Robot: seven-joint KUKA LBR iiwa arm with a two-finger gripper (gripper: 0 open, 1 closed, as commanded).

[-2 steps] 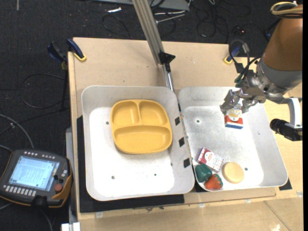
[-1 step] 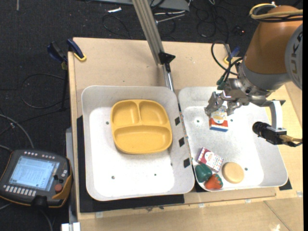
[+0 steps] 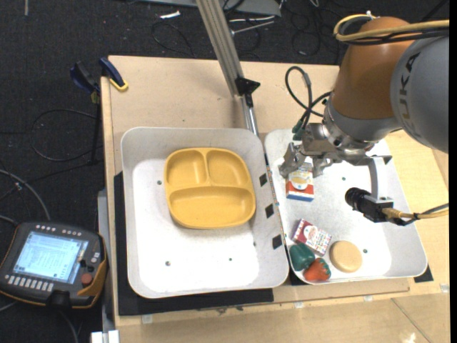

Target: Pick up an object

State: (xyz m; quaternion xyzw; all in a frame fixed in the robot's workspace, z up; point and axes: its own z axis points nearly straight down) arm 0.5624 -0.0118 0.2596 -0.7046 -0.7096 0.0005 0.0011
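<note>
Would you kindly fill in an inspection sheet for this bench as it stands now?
Surface: wooden bench bearing two white bins, left bin and right bin, side by side.
Job's things: in the right bin, a small carton under the tool, a red-and-white packet, a green and red pepper toy, a tan round piece.
Clutter: yellow divided tray in the left bin.
Tool: tool low over the small carton; grip cannot be judged.
Cables: black cables by the wrist; more on the floor.
Surroundings: teach pendant lower left, clamp at the bench corner.
</note>
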